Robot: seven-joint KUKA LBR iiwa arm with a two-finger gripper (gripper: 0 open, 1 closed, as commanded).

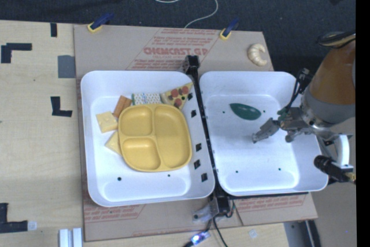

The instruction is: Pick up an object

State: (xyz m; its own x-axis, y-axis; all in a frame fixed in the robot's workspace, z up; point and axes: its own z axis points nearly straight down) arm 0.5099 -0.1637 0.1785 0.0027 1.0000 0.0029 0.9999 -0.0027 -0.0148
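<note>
Dark green, flat leaf-shaped object (245, 111) in right bin (254, 182); jaws' (260, 135) state unclear.

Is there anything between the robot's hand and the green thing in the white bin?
No. In the camera view, only bare white bin floor lies between the hand and the green thing.

Two white bins sit side by side on a cardboard sheet (173, 52); the left bin (95, 182) holds a yellow divided plate (155, 137) in its middle, with crackers (107, 122) and small flat pieces just beside the plate's upper left edge. In the right bin (260, 182) a dark green leaf-shaped object (245, 110) lies in the upper part. The gripper (260, 135) reaches in from the right edge of the frame, low over the bin floor, near the green object but apart from it.
</note>
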